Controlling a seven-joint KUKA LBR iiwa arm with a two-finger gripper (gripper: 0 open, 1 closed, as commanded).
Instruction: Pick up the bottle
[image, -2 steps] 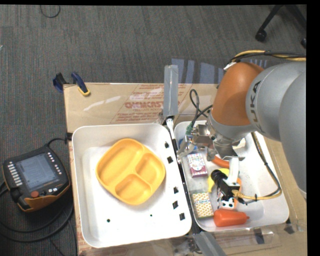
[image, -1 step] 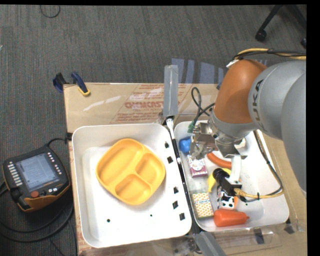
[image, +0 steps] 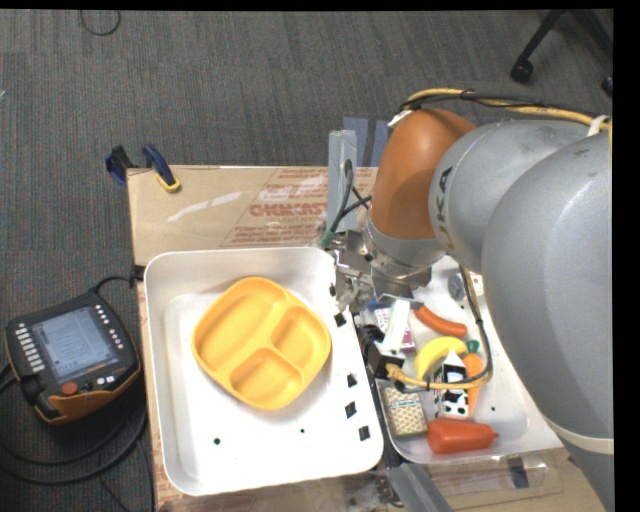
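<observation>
In the right bin (image: 520, 425), a red-orange bottle (image: 460, 435) lies on its side near the front edge. A small white container with a red label (image: 398, 326) lies further back, close under the wrist; what it is stays unclear. My gripper (image: 368, 300) hangs below the orange band at the bin's back left corner, over the divide between the two bins. It is well behind the red-orange bottle and apart from it. The arm's big grey body covers the right half of this bin.
A yellow divided plate (image: 262, 342) sits in the left bin (image: 160, 400). Beside the bottle lie a banana (image: 440, 355), an orange sausage (image: 441, 321), a carrot (image: 472, 370), a cow-patterned carton (image: 455, 400) and a patterned packet (image: 405, 410). A teach pendant (image: 70, 355) rests on the floor, left.
</observation>
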